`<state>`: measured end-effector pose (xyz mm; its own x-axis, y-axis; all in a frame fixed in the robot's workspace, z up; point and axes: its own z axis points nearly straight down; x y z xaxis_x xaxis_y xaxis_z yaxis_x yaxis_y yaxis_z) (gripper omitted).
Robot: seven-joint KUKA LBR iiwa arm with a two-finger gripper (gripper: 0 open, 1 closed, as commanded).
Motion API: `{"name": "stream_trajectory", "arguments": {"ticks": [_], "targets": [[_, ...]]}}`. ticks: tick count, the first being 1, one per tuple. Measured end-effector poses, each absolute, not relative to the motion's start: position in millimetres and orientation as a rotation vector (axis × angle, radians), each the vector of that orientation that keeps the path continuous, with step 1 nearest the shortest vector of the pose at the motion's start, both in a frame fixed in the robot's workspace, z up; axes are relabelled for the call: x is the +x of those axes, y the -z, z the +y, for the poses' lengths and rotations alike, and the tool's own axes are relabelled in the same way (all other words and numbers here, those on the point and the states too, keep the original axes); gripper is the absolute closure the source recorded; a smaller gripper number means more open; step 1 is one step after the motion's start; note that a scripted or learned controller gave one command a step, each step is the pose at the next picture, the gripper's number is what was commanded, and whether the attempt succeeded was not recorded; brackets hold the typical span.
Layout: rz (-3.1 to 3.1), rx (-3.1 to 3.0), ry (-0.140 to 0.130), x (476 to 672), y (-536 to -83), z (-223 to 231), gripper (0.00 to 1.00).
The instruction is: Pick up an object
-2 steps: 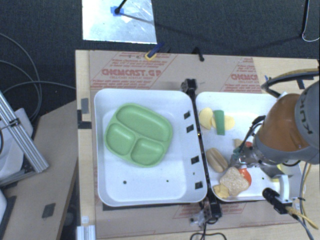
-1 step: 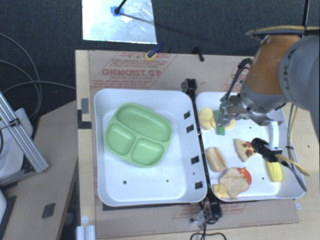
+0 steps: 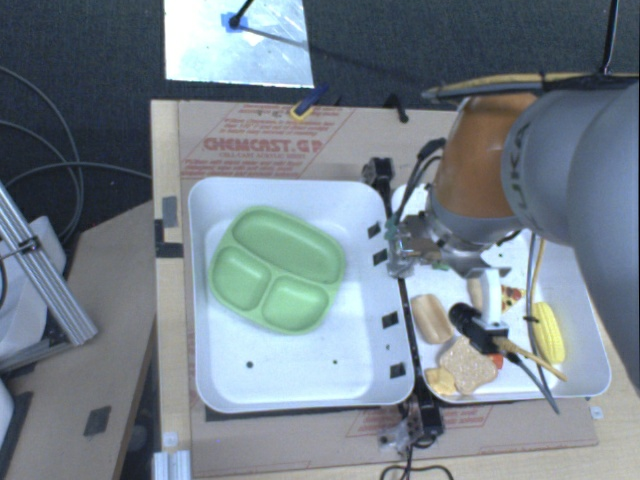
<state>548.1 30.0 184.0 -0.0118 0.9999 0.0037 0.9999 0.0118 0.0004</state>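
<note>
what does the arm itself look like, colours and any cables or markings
The arm is a thick, rounded grey cylinder with a glossy orange band above the wrist. Dark lettering runs along the grey casing beside the band. Black cables loop beside the metallic wrist fitting.

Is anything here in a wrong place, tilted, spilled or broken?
Nothing looks spilled or broken. The green divided plate lies flat but turned at an angle to the walls of the left bin. In the right bin, the toy foods, including a corn cob and a cracker, lie crowded together.
</note>
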Motion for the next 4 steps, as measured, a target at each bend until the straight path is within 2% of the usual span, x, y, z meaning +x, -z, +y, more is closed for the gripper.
{"name": "stream_trajectory", "arguments": {"ticks": [1, 2, 3, 4], "targets": [[-2.219, -2.230, 0.000, 549.1, -185, -48, 1.00], [-2.230, -2.206, 0.001, 484.0, -184, 38, 1.00], [-2.222, -2.222, 0.002, 487.1, -184, 11, 1.00], [-2.231, -2.210, 0.004, 486.5, -184, 69, 1.00]]}}
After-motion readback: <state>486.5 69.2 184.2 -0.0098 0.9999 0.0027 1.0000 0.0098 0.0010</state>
